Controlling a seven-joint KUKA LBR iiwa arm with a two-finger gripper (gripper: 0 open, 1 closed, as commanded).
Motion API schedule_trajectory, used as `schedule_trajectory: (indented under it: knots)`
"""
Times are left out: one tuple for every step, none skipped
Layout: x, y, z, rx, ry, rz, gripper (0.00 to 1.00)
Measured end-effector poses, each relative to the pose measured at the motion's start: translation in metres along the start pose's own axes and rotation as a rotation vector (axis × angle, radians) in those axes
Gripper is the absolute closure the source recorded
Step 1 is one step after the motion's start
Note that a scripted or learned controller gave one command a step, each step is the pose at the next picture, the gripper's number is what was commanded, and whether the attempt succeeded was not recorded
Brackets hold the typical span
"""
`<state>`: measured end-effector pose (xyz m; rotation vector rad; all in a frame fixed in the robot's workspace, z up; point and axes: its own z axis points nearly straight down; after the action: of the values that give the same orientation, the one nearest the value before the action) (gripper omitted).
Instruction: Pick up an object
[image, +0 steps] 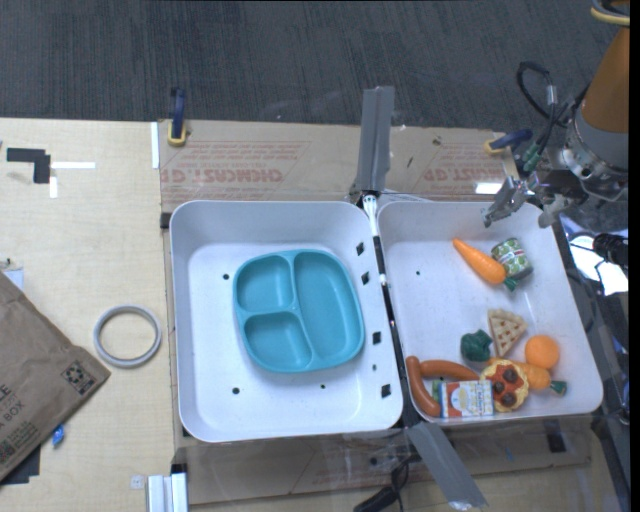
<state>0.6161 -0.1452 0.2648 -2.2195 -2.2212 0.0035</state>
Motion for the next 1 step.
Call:
schedule_trajectory:
  knots:
    - [0.0074,-0.0097,0.1737,-0.002,-0.001,0.066,0.0]
